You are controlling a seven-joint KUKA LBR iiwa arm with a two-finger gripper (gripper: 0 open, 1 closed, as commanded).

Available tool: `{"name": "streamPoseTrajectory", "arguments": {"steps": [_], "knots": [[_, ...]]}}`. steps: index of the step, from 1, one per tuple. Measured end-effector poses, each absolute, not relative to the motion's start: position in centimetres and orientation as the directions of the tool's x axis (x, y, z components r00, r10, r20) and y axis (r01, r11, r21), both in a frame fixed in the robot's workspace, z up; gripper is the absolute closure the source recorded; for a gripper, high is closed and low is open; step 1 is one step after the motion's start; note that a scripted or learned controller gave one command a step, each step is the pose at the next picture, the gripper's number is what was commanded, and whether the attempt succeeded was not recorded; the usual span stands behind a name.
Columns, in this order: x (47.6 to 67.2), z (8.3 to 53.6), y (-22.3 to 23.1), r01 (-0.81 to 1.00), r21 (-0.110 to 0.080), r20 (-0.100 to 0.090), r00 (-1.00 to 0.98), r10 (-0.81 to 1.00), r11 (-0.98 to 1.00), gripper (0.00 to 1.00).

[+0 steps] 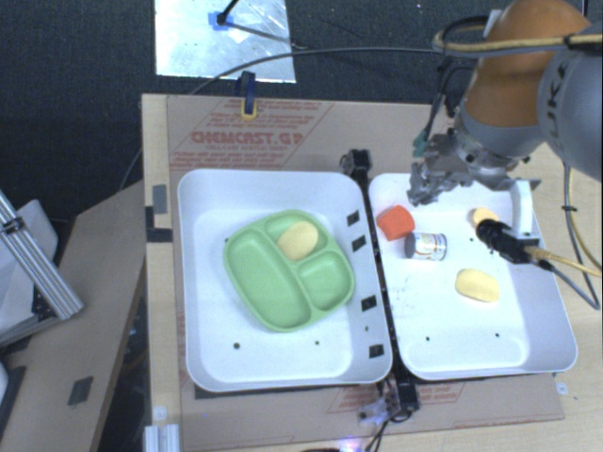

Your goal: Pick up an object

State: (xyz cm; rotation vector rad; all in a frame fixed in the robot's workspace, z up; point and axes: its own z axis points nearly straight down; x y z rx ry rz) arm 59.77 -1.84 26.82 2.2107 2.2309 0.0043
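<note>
dark carpet lies around the tabletop (283,130), on which two white bins are set side by side: the left bin (217,182) and the right bin (528,347). the gripper (421,193) is seen over the back left part of the right bin, just beside the orange block (396,221). nothing is seen held in it, and whether it is parted or closed cannot be told from the grey blur there.

the block is judged the likeliest thing to be picked, and the step in hand is taken to be the approach. for a sound grasp the gripper should be centred over the block, brought straight down, and closed across two flat opposite sides. low enough to hold, not so low that the bin floor is struck.

two things crowd the block. the wall between the bins, fitted with black clips (367,252), runs close on one side, and a small can (427,246) lies on its side just in front. the can may roll if nudged, so the closing line is best kept clear of both.

a yellow lump (478,285) lies nearer the front, well apart. in the left bin a green plate (273,295) holds a yellow piece (299,240) in its back small compartment — none of this is in the way.
</note>
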Motion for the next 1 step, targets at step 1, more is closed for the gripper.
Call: {"name": "streamPoseTrajectory", "arguments": {"steps": [1], "knots": [[59.42,24.70,3.40,1.000,0.000,0.002,-0.009,1.000,0.009,1.00]]}}
